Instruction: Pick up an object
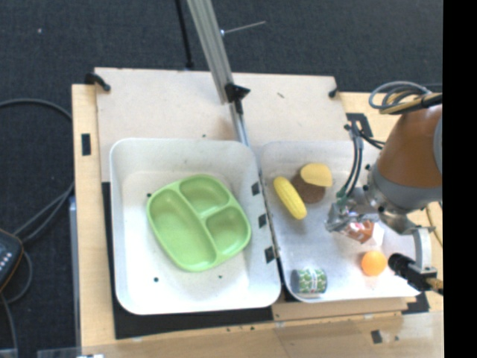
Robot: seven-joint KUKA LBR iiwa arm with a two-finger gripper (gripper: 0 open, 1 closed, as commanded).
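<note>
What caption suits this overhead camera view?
Grey-and-orange arm's gripper lowered into right white bin near a small orange ball.

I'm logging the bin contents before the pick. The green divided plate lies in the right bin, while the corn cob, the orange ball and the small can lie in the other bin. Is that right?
Not quite. The camera view shows the green divided plate in the left bin, not the right. The corn cob, the orange ball and the small can lie in the other bin, the right one, as you said.
</note>
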